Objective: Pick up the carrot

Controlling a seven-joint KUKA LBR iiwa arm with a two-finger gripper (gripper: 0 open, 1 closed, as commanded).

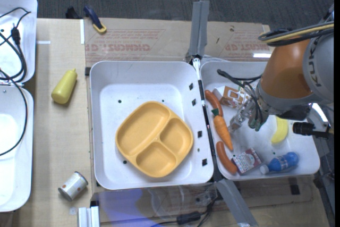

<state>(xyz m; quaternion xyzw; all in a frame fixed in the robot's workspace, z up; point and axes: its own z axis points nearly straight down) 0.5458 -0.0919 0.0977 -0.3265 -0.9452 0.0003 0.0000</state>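
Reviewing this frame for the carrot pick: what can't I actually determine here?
- Gripper: blurred and partly under the arm's orange band; grip state unreadable.
- Right bin: the arm covers its upper right part, so anything there is hidden.
- Small packet near the carrot: label too small to read.
- Yellow item: partly hidden behind the wrist; identity unclear.

You can read little here. On the cardboard sheet (175,42) behind the two bins there is red print, upside down and mirrored from this angle — it looks like "CLEMENS", once above the left bin and again above the right, with a smaller line beneath each that is too fine to read. On the arm (313,69) at the right you can see large letters — "KU", the start of the maker's name, cut off there. The small packets in the right bin (313,165) carry print you cannot make out.
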